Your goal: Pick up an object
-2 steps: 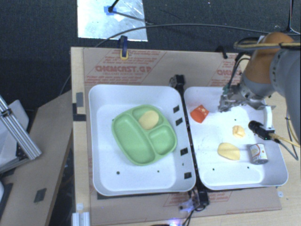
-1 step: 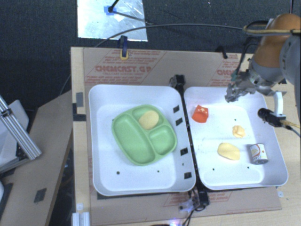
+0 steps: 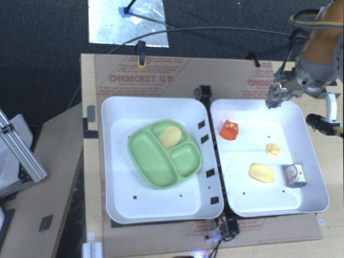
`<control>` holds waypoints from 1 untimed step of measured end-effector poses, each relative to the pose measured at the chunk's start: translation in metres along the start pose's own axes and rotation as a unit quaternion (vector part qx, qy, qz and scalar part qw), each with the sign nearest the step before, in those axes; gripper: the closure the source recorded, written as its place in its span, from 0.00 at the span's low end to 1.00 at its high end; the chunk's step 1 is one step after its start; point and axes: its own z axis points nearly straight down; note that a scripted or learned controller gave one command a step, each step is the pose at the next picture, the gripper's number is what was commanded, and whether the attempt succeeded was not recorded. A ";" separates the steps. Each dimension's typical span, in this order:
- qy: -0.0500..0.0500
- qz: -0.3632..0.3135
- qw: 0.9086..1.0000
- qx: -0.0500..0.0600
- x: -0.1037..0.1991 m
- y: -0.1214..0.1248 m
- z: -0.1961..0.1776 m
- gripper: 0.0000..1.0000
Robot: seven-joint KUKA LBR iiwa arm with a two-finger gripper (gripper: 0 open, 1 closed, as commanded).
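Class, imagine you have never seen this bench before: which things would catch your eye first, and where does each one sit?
The green tray in the left bin stands out first, with a yellow lump in its upper compartment. Next comes the red object at the upper left of the right bin. The gripper hangs over that bin's far edge.

Arm (image 3: 322, 42): you see it come in from the right side at the top, grey with the orange band above the wrist.
Wrist: it points down and to the left, toward the far edge of the bench.
Gripper (image 3: 275, 100): it hangs at the far right corner area, small and dark in your view.
Fingers: you cannot tell how they stand; they are too small and blurred.
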 end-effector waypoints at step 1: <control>0.000 -0.001 1.000 0.001 0.000 0.001 -0.024 1.00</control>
